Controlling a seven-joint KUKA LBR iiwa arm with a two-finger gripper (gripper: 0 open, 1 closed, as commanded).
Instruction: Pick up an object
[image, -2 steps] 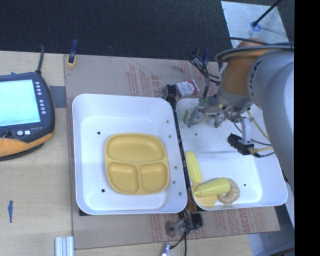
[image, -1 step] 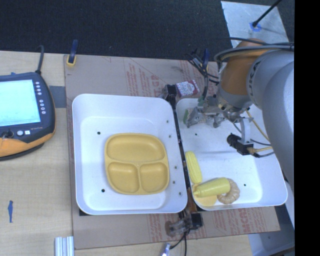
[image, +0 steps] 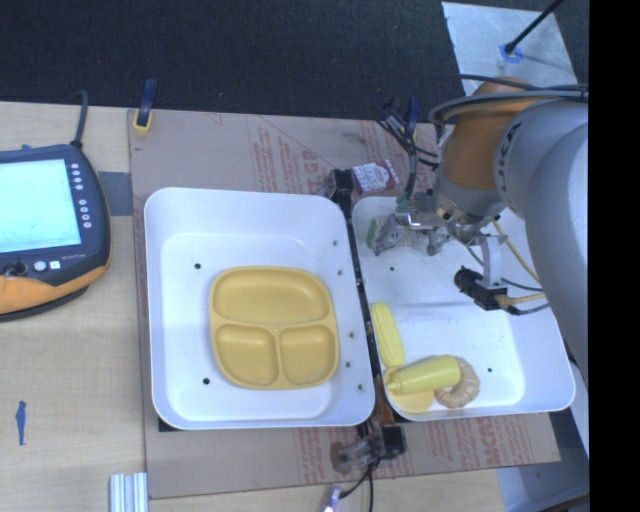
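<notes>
My gripper (image: 408, 228) hangs over the far left corner of the right bin (image: 500, 330), under the arm's orange band. A small greenish object (image: 373, 234) lies by the bin wall just left of it. At the bin's near left lie a corn cob (image: 387, 334), a yellow bottle (image: 424, 375) on its side, a tan ring-shaped piece (image: 464, 386) and a flat yellow piece (image: 410, 401) under the bottle. All of these sit well in front of the gripper, apart from it.
The left bin (image: 180, 260) holds a yellow divided plate (image: 272, 326). A teach pendant (image: 45, 225) rests on the bench at far left. A small red-and-white packet (image: 372, 177) lies beyond the bins. Cables (image: 495, 290) trail from the wrist over the right bin.
</notes>
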